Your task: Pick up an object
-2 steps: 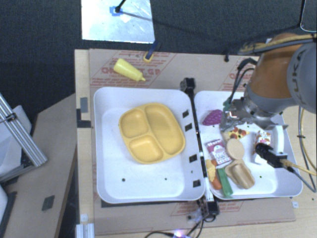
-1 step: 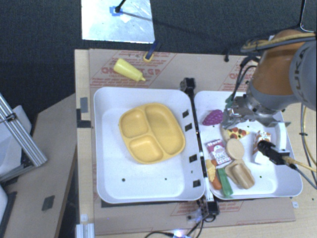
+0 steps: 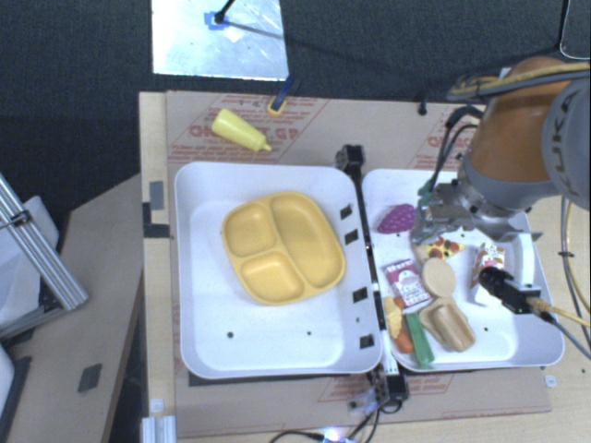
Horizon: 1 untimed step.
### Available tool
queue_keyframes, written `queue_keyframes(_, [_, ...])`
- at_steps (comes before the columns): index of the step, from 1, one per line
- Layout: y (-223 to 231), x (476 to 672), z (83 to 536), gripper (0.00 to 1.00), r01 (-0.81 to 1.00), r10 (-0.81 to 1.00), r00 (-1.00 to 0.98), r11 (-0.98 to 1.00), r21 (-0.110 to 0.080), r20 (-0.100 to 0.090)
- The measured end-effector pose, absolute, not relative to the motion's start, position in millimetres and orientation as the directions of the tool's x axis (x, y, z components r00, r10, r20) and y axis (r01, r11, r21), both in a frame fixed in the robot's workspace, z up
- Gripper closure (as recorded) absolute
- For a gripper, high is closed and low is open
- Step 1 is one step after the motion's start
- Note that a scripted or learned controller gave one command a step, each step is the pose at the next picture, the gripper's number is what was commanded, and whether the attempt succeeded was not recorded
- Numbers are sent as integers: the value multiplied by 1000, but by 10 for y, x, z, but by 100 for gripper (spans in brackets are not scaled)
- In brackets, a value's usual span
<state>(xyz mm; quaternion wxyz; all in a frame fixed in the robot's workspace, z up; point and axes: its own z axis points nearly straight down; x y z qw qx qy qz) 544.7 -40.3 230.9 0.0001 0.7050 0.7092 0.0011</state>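
**Several light toy foods crowd the right bin under the arm**

Several small play-food pieces lie packed in the right bin (image 3: 550, 344), and any of them would serve as the object to pick up. The gripper (image 3: 441, 221) hangs low over the bin's upper part, between a purple grape bunch (image 3: 398, 218) and a pizza slice (image 3: 445, 246). The wrist hides its tips, so I cannot tell whether it is parted or closed, and nothing shows as held.

Judging by looks, these pieces are hollow plastic: light, stiff and smooth, so they are likely to skid rather than crush. The grape bunch lies a little apart from the rest near the bin's inner wall, and its bumpy surface should give better purchase; taking it across its narrow width seems sound. The pizza slice lies flat and thin, which makes it harder to get under. Lower down, a tan bread piece (image 3: 449, 326), a green stick (image 3: 420, 341) and a printed carton (image 3: 407, 283) touch one another, so a grasp there risks nudging neighbours.

The left bin (image 3: 199, 340) holds a yellow divided plate (image 3: 280, 245). A yellow bottle (image 3: 239, 129) lies on the bench beyond the bins.
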Motion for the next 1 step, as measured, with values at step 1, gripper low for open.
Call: queue_keyframes(1, [-564, 5485, 2192, 100, 1000, 1000, 0, 0, 1, -1])
